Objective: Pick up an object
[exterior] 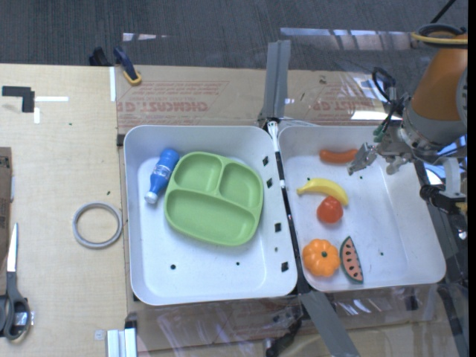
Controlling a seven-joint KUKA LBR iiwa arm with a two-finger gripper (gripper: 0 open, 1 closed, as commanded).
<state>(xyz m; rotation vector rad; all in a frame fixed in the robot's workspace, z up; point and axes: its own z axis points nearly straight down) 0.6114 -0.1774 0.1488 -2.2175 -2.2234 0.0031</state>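
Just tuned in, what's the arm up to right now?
The gripper hangs open over the upper right of the right bin with nothing between its fingers. The toy food lies untouched: a red sausage nearest it, then a banana, tomato, pumpkin and watermelon slice. The left bin holds a green divided plate and a blue bottle. No pick so far.

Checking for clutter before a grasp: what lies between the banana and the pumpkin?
In the camera view, a tomato sits between the banana and the pumpkin.
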